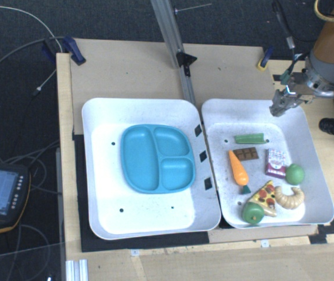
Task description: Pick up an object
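Note:
The right bin holds several toy foods: a green pod, a brown chocolate bar, an orange carrot, a pink packet, a green lime, a pizza slice, a tan croissant and a green apple. My gripper hangs over the bin's far right corner, well above and behind the pod, with nothing visibly in it.
The left bin carries a blue divided tray. A grey metal post slants down to the gap between the bins. Cables and a handheld pendant lie off the bench at left.

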You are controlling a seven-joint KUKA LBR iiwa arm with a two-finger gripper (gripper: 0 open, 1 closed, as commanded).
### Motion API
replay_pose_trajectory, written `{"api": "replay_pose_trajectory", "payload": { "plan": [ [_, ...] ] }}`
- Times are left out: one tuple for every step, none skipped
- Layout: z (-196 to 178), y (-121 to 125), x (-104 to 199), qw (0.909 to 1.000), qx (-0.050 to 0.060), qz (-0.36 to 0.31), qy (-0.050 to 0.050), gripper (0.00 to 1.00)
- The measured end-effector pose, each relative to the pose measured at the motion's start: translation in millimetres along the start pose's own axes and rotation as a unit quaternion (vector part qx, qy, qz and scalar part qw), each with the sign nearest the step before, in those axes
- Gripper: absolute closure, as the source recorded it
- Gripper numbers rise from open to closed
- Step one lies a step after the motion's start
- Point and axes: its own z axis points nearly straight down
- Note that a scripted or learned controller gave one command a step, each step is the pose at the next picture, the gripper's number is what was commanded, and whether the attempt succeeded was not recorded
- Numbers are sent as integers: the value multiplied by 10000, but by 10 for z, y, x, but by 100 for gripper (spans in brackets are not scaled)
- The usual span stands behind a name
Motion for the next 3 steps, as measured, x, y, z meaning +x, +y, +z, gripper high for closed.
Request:
{"api": "replay_pose_trajectory", "payload": {
  "plan": [
    [-156, -39, 527, 10000, 17, -27, 19, 100],
    [-129, -1, 1074, 10000, 29, -28, 18, 100],
    [-122, -172, 1660, 10000, 38, -28, 21, 100]
  ]
}}
